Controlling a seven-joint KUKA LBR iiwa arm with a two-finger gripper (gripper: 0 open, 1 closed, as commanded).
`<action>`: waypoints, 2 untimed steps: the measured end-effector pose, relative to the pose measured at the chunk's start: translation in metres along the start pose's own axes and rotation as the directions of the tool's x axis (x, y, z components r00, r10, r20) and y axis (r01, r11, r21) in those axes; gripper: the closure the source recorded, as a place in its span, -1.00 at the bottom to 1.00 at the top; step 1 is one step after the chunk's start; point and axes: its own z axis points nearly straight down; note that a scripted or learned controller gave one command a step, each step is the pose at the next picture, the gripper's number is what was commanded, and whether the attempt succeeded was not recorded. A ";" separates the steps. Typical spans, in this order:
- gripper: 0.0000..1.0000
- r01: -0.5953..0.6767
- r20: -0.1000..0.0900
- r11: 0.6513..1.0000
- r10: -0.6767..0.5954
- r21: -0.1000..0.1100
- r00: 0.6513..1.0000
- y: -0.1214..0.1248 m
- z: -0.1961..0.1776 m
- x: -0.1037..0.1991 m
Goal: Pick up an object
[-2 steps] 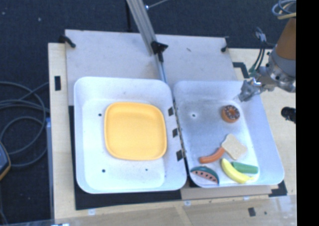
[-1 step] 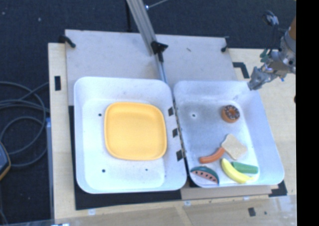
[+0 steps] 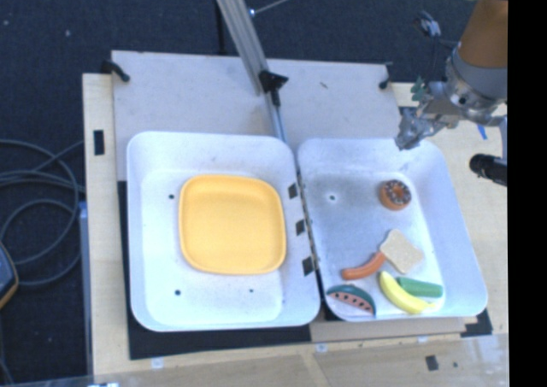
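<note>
donut: nearest item to the gripper, so taken as the likely pick. Sits right of centre in the frame, in the upper part of the right bin, apart from the other pieces.
handling: looks like a light, stiff toy food piece; likely smooth and a bit slippery. Low and round, so best pinched across its outer edge, fingers straddling it from above.
look: small disc, brown-orange with a darker speckled top.
toast: pale tan square, lower right, below the donut.
sausage: orange-red, curved, just left of the toast's lower corner.
banana: yellow, lower right, near the bin's front rim; a green piece lies along its right side, touching.
melon slice: wedge with green rind, on the front rim at bottom centre-right.
right bin: white, scuffed grey floor.
left bin: holds a yellow plate, centre-left of frame.
gripper: upper right, over the right bin's back rim, up and right of the donut, well clear of it. Nothing between the fingers; their spread cannot be told.
risk: a low round piece may squirt out of a shallow pinch.
</note>
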 end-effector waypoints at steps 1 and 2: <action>1.00 0.001 0.000 1.000 -0.001 0.000 1.000 0.000 0.011 0.059; 1.00 0.000 0.000 1.000 0.000 0.000 1.000 0.007 0.016 0.101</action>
